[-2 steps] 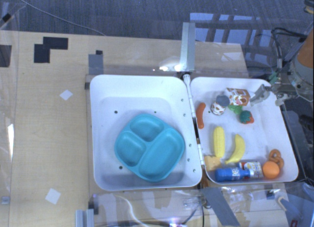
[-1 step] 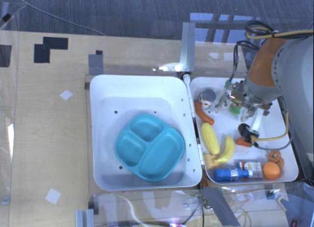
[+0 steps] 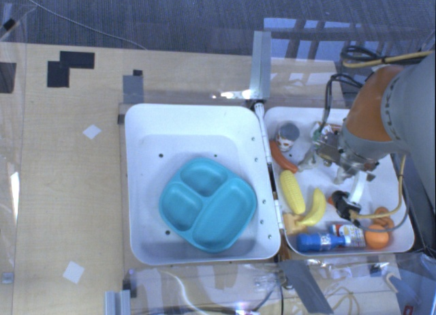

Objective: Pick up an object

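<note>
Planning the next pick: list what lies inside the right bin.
A corn cob, a banana, a blue bottle, an orange, a grey cup; the arm hides whatever lies beneath it.

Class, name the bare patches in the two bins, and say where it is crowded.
Left bin: bare floor between the blue plate and the far wall. Right bin: crowded with corn, banana, bottle and the arm.
</note>
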`<state>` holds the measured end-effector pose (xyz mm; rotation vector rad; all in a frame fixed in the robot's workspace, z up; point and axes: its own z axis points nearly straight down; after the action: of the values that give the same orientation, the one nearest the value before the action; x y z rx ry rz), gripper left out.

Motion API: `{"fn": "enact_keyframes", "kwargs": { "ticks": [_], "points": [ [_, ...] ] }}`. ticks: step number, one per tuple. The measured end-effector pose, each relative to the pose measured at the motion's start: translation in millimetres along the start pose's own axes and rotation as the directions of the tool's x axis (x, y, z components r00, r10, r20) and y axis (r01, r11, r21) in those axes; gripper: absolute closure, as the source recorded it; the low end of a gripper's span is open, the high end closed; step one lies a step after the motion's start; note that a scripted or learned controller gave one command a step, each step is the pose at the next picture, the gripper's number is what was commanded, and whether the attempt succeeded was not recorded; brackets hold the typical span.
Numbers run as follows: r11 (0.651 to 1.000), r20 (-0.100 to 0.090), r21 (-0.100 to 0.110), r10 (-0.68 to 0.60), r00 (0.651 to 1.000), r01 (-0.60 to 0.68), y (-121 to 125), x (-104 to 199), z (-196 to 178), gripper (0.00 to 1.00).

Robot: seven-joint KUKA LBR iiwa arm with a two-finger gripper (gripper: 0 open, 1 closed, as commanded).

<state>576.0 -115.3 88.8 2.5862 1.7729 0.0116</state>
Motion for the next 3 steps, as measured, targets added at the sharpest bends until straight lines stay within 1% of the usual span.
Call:
{"fn": "enact_keyframes", "kwargs": {
  "ticks": [1, 2, 3],
  "points": [
    [1.000, 0.001, 0.006, 0.004, 1.000, -0.004, -84.3, -0.1, -51.0, 0.00],
    [1.000, 0.001, 0.007, 0.004, 1.000, -0.004, -84.4, -0.4, -50.7, 0.00],
    [0.999, 0.001, 0.008, -0.039, 0.999, 0.039, -88.0, -7.1, -16.9, 0.00]
  ]
}}
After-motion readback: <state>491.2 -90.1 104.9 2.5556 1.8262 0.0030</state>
